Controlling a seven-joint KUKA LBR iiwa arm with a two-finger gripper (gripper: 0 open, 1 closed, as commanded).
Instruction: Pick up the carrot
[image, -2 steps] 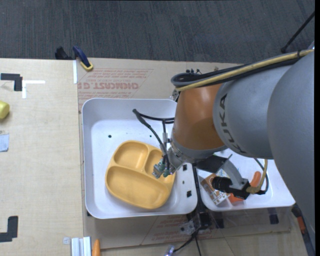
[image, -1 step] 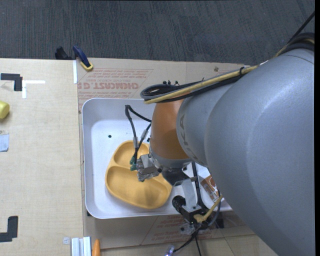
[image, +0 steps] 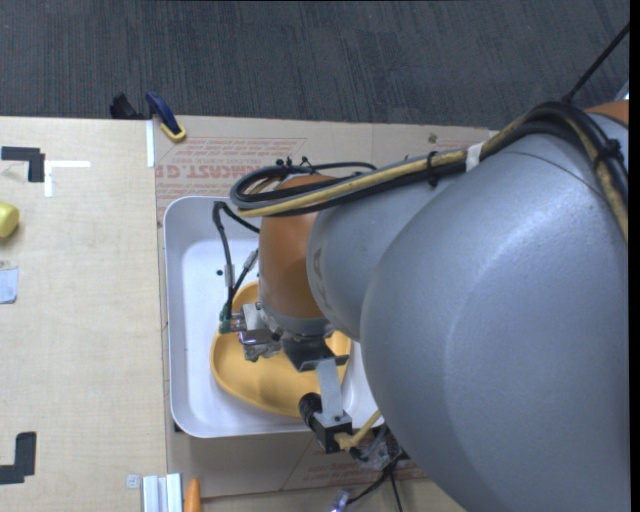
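Carrot: I cannot tell where it lies. My own arm covers the right part of the bin, and nothing in the part I can see reads clearly as a carrot.
Hand (image: 262, 338): down inside the white bin (image: 190, 300), over its middle and just above a yellow-orange object. Seen from above, under my wrist; I cannot tell whether it is open or closed, or whether it has hold of anything.
Yellow-orange object (image: 248, 388): broad and rounded, smooth, resting on the bin floor toward the near side. Its right part is hidden under my wrist. Could be a dish; not sure.
White bin: shallow, rounded corners. Left wall and near-left corner in plain sight, floor bare along the left side.
Orange band (image: 285, 262): directly above the hand, on the far side of it.
Arm (image: 480, 300): grey, large, coming in from the right.
Cables (image: 340, 185): black and yellow, running along the arm and looping over the far rim of the bin.
Cardboard sheet (image: 230, 155): under the bin, red print along its far edge.
Table (image: 80, 350): pale wood, left of the bin.
Small yellow thing (image: 5, 220): at the far-left edge of the table, well apart from the bin.
Blue and yellow clamp (image: 165, 115): at the far edge of the table.
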